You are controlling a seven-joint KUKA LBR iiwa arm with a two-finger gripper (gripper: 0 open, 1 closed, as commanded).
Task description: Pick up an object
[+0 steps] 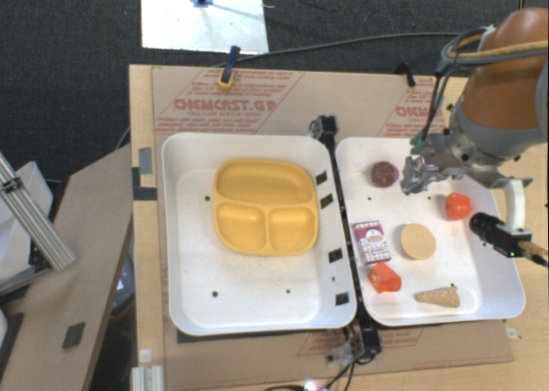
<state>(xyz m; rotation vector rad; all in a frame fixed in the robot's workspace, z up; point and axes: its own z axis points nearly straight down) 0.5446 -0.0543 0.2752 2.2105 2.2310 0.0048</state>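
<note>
White left bin (pixel 184 235): yellow three-compartment tray (pixel 264 207) near centre, bare floor on every side of it. White right bin (pixel 506 291): dark red round disc (pixel 384 174) near far edge; orange-red block (pixel 458 206) toward right rim; small patterned red box (pixel 371 241) beside divider (pixel 341 235); tan round disc (pixel 418 242) mid-bin; second orange-red block (pixel 385 278) and tan wedge (pixel 438 297) toward near rim. Gripper (pixel 417 177) low over far part of right bin, between dark red disc and right-hand block; nothing visibly grasped, finger state indeterminable. Open floor between central objects and right rim.
</note>
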